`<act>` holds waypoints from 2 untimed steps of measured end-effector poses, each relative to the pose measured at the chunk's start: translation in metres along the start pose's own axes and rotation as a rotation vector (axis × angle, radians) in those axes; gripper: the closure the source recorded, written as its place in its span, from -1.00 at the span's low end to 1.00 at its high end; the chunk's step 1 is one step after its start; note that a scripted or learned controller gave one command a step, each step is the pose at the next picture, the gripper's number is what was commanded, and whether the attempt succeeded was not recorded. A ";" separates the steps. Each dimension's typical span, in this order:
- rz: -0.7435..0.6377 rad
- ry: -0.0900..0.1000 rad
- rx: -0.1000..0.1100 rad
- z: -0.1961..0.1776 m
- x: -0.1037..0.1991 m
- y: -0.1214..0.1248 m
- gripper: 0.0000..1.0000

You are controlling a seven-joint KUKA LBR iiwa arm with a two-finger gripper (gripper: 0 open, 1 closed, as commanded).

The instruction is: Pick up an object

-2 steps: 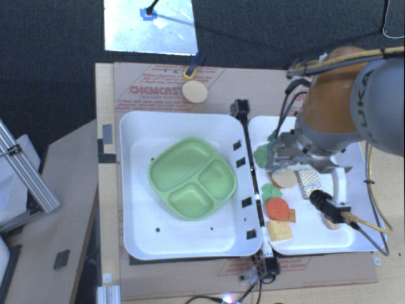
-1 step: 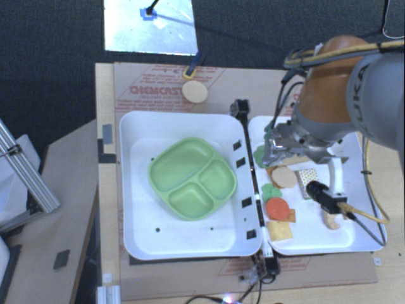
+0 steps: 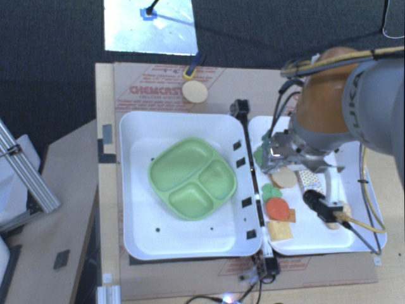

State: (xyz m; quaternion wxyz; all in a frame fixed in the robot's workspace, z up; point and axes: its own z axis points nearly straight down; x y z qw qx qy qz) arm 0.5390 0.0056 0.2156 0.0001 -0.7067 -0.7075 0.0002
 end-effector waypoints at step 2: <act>0.000 0.001 -0.001 -0.019 -0.003 0.003 1.00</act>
